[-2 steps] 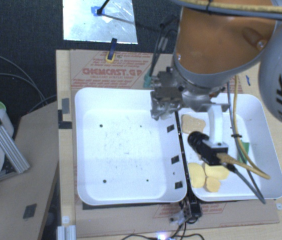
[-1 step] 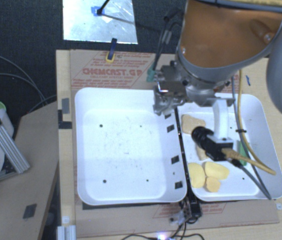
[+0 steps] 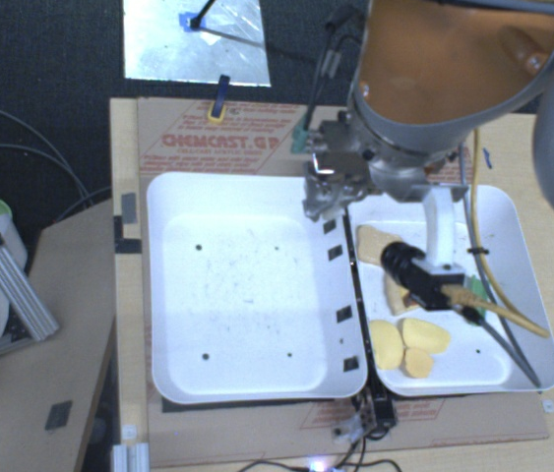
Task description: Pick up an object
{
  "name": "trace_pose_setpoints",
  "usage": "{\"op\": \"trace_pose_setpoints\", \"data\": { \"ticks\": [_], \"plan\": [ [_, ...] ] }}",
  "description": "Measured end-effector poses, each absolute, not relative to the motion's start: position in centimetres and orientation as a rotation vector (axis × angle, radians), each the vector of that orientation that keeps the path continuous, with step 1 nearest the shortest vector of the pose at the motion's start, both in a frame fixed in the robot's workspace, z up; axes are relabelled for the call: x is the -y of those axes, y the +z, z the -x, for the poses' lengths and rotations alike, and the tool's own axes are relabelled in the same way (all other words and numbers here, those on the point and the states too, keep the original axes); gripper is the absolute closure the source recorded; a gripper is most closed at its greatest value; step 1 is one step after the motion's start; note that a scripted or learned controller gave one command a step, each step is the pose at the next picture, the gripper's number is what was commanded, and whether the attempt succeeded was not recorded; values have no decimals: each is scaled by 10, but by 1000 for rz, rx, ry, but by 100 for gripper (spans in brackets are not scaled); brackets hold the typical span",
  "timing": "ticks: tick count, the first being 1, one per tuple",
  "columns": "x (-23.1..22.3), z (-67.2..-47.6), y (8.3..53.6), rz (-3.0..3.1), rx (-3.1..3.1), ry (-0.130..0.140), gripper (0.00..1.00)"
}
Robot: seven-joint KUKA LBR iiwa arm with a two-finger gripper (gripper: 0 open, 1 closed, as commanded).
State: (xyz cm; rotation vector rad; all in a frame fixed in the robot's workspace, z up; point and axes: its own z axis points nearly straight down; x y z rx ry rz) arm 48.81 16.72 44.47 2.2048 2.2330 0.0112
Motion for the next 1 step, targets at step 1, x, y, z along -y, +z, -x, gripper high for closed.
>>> {"op": "trace_pose_setpoints", "data": {
  "ticks": [1],
  "plan": [
    [-167,-489,456,-2198,-2237,15,100]
  ]
}}
